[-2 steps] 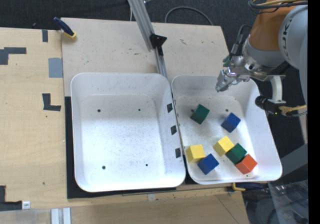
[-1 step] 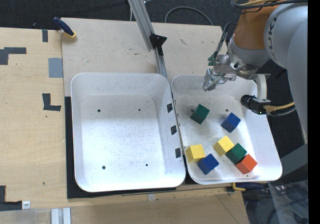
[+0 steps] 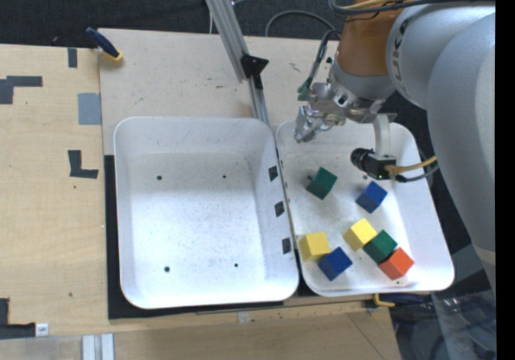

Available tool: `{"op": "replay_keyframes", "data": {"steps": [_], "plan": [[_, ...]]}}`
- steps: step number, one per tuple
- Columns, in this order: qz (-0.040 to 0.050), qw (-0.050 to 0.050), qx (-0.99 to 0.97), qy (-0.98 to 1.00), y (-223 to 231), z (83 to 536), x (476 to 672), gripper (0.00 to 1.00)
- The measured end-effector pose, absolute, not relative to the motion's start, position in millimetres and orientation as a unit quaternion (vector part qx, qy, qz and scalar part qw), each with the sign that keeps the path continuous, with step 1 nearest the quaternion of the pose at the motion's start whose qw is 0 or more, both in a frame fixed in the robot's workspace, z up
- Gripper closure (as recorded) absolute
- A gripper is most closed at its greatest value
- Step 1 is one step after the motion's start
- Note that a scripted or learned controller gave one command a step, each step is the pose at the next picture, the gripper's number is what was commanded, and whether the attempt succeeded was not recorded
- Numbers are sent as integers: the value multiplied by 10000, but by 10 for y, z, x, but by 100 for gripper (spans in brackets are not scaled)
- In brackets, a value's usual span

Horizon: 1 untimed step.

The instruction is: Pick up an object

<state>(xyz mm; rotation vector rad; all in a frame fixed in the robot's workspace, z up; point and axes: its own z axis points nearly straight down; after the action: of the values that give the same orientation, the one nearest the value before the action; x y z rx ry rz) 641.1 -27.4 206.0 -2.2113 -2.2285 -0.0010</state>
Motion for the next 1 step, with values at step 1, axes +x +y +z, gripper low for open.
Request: {"op": "replay_keyframes", "data": {"steps": [1], "plan": [[4, 14, -7048, -7094, 234, 2031, 6362, 100]]}}
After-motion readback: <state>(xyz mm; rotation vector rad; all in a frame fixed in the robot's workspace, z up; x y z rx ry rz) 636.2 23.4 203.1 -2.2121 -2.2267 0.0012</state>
